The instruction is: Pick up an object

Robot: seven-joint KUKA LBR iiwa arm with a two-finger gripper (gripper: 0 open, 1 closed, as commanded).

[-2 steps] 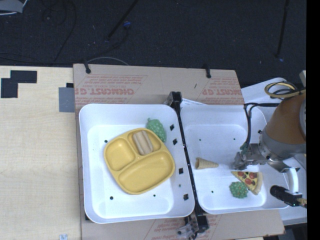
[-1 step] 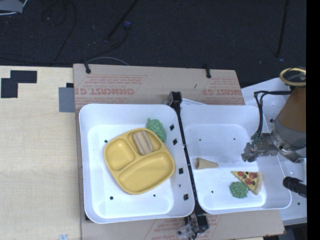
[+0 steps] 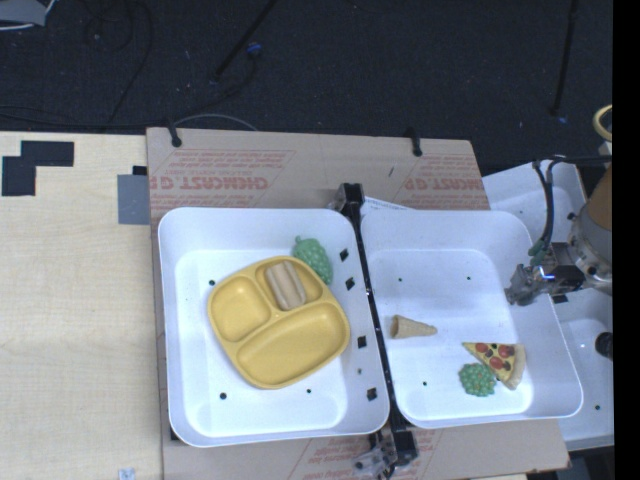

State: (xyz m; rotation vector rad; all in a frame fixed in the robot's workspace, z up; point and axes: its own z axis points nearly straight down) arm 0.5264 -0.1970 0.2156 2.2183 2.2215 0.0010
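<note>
Pale wood-grain bench top [image 3: 70, 308] spreads far to the left of the gripper [image 3: 524, 286], marked with a few dark blocky patches and a grey square near its upper edge. Beyond it the floor is dark carpet strewn with black cables. Brown cardboard [image 3: 310, 173] lies under both bins and carries red print, seen upside down and mirrored, which I cannot read with certainty. The gripper sits at the right rim of the right bin [image 3: 450, 238], at the end of the grey arm [image 3: 590, 248] with cables looping above it; whether it is spread or pressed together cannot be made out, and nothing is visibly held. Below and just to the left of the gripper, on the bin floor, lies a pizza slice [image 3: 497, 358], with a green bunch of grapes [image 3: 477, 379] touching its lower left side. Further left of the gripper, near the middle divider, rests a tan cone [image 3: 410, 327], well apart from the pizza. Across the black divider, the left bin [image 3: 190, 268] holds a yellow divided plate [image 3: 275, 343] with a brown hot dog [image 3: 287, 285] in its upper right compartment. A second green bunch [image 3: 314, 256] lies just beside the plate's upper right edge.
</note>
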